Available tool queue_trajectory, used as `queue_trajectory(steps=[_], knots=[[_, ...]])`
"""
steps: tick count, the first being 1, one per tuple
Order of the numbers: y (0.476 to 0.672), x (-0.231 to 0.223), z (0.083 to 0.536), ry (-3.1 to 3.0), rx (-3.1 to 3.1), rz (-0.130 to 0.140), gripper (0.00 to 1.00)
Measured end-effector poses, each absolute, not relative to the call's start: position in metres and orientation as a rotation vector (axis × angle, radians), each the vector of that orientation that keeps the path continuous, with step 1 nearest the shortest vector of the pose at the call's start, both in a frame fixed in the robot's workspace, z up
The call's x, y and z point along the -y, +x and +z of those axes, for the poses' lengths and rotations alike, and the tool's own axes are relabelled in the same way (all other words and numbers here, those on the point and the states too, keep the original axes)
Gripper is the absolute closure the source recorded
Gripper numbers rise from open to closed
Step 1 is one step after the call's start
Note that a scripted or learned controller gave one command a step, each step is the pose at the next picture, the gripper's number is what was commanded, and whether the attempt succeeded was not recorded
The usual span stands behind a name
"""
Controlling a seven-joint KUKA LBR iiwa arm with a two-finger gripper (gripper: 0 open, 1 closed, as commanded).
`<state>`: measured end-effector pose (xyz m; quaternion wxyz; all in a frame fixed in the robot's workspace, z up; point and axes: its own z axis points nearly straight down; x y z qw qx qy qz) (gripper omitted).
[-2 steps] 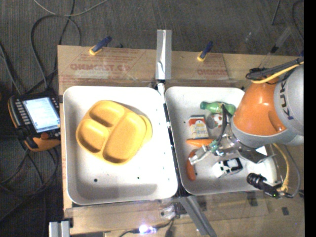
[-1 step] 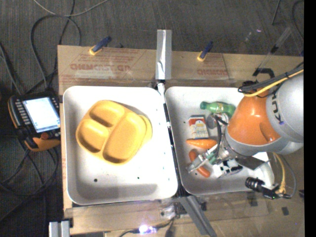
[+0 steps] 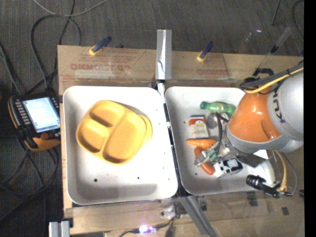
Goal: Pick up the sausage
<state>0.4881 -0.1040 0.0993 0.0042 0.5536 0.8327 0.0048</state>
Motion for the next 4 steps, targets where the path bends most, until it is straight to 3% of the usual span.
queue_trajectory(steps=[1, 2, 3, 4], knots=[[0.489, 0.111, 0.091, 1.34, -2.828, 0.009, 1.0], [0.484, 0.041, 0.183, 1.226, -2.894, 0.002, 1.0], [0.484, 0.041, 0.183, 1.226, -2.894, 0.002, 0.0], [0.484, 0.02, 0.195, 0.929, -3.0, -0.001, 0.0]])
